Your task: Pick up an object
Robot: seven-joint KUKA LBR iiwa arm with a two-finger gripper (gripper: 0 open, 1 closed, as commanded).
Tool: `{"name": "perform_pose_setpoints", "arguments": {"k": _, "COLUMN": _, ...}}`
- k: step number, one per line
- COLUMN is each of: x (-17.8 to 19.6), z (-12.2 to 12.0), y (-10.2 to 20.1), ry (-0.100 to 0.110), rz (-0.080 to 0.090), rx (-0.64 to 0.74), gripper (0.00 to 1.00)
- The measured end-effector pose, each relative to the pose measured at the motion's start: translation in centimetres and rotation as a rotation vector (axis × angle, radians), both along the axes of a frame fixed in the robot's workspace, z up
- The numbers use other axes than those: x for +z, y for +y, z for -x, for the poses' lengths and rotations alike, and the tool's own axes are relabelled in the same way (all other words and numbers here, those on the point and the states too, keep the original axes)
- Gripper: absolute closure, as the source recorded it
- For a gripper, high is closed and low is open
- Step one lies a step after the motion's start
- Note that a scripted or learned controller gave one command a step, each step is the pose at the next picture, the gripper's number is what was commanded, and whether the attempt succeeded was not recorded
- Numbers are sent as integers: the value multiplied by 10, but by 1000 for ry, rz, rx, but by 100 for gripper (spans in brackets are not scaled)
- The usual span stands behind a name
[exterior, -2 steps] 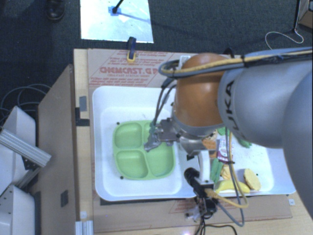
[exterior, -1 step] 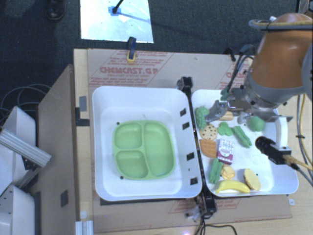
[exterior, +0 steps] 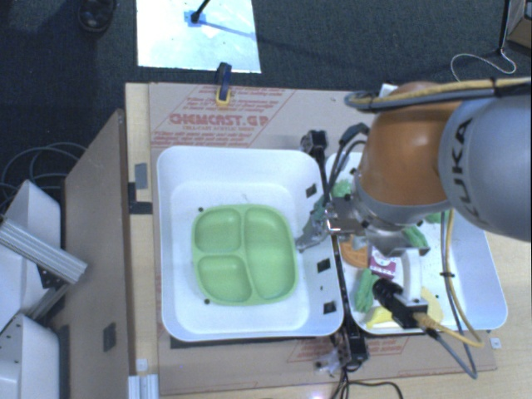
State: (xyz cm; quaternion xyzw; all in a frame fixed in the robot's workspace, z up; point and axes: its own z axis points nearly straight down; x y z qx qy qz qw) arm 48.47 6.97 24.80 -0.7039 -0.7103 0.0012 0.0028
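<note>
The table (exterior: pixel 208 115), a brown board with red printing, is carrying two white bins side by side. The left bin (exterior: pixel 179 173) is holding a light green divided plate (exterior: pixel 245 252), which is lying flat near its middle with its three compartments facing up. At the far edge of the table, a small yellow and black clamp (exterior: pixel 223 86) is sitting upright. To the right, the grey arm (exterior: pixel 490 165) with its orange band is reaching in from the right and hanging over the left half of the right bin (exterior: pixel 486 302), covering much of it. The gripper (exterior: pixel 359 233) is pointing down beneath the wrist, just over the wall between the two bins. Whether it is open or closed, and whether it has hold of anything, I cannot tell, since the wrist is hiding it. Small things are lying crowded around it in the right bin: a green piece (exterior: pixel 342 189) at the far left corner, an orange piece (exterior: pixel 356 257) just under the wrist, a magenta and white packet (exterior: pixel 383 265) beside that, another green piece (exterior: pixel 364 288) nearer, and a yellow piece (exterior: pixel 378 315) against the near wall.
</note>
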Motion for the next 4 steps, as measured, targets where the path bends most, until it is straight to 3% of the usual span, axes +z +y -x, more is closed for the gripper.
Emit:
{"name": "perform_pose_setpoints", "arguments": {"k": 1, "x": -48, "z": 0, "y": 93, "ry": -1, "rz": -1, "rx": 2, "gripper": 0}}
{"name": "perform_pose_setpoints", "arguments": {"k": 2, "x": -140, "z": -2, "y": 50, "ry": -6, "rz": 0, "rx": -14, "gripper": 0}}
{"name": "perform_pose_setpoints", "arguments": {"k": 3, "x": -158, "z": -93, "y": 41, "ry": -8, "rz": 2, "rx": -5, "gripper": 0}}
{"name": "perform_pose_setpoints", "arguments": {"k": 4, "x": -29, "z": -17, "y": 79, "ry": -14, "rz": -4, "rx": 0, "gripper": 0}}
